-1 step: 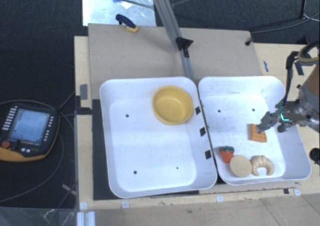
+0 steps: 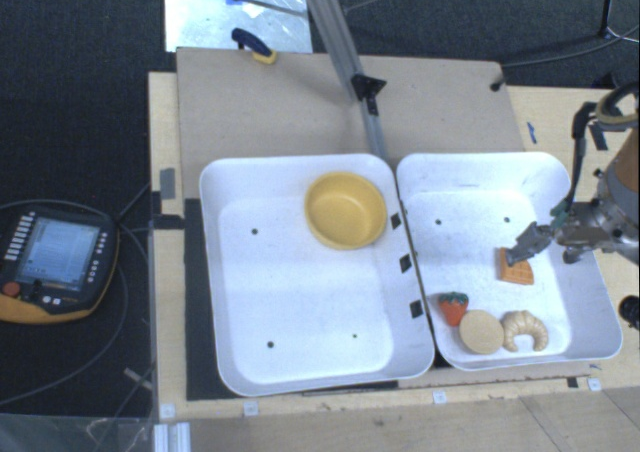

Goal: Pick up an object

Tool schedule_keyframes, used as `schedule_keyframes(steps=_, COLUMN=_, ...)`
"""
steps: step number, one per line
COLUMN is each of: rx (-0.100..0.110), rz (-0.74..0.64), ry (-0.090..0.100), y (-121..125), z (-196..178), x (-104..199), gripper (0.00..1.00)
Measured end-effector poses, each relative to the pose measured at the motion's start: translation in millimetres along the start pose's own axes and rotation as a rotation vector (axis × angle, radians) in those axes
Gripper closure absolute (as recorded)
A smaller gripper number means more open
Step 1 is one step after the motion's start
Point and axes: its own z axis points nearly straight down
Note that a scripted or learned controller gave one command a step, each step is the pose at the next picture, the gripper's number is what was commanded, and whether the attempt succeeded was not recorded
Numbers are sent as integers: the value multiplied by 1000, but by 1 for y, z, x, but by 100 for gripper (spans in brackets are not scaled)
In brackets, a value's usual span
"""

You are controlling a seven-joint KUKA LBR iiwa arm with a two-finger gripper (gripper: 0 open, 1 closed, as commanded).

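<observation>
In the right bin (image 2: 480,175) lie an orange square wafer (image 2: 516,270), a red strawberry with a green top (image 2: 454,307), a round tan biscuit (image 2: 481,332) and a croissant (image 2: 526,330). My gripper (image 2: 523,247) reaches in from the right and hangs over the wafer's upper edge, very close to it. Whether it touches the wafer I cannot tell. The wafer lies flat on the bin floor. The other three items sit in a row along the bin's front edge, apart from the gripper.
A yellow bowl (image 2: 346,209) stands at the back right of the left bin (image 2: 250,270). A grey pole (image 2: 340,35) slants down to the bins' back edge. A teach pendant (image 2: 50,265) lies on the floor at the left.
</observation>
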Motion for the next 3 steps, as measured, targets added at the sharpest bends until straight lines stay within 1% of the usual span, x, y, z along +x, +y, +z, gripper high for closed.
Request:
schedule_keyframes(steps=1, rx=5, rz=1, ry=1, y=-2, z=62, x=0, gripper=0)
schedule_keyframes(steps=2, rx=4, rz=0, ry=1, y=0, z=105, x=4, gripper=0)
schedule_keyframes(steps=3, rx=-1, rz=1, ry=-2, y=4, z=156, x=13, gripper=0)
